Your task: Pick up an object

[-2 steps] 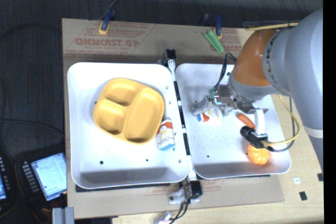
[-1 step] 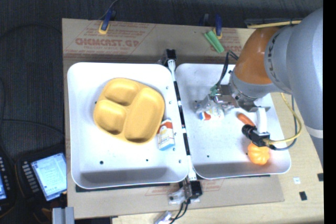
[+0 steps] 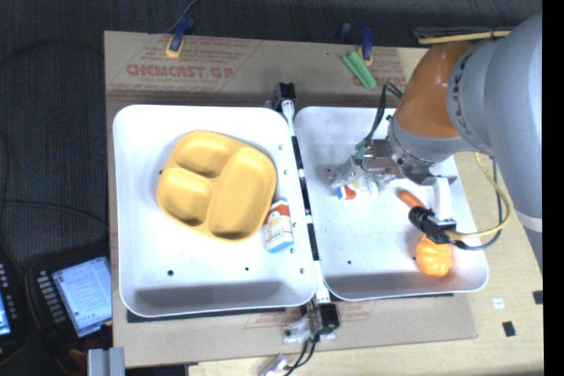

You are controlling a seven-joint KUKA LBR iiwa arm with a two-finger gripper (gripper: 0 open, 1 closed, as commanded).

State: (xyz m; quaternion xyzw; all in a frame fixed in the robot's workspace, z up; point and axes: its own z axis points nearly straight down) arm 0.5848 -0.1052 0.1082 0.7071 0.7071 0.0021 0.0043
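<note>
Camera view, near to far. Right bin (image 3: 352, 277): small orange fruit-like toy (image 3: 433, 258) in the near right corner, round and smooth, likely light but prone to rolling, so pinch it across the middle. Just beyond it an orange carrot-like piece (image 3: 409, 197), thin; take it crosswise. Left bin (image 3: 141, 277): small white bottle (image 3: 278, 225) against the right wall, rigid, slick label; beside it a big yellow moulded thing (image 3: 215, 183), looks too wide to pinch. Farther in the right bin, tool (image 3: 363, 176) sits low over small red-blue-white clutter (image 3: 345, 189); can't tell whether it's apart or together. Nothing seen held.
</note>
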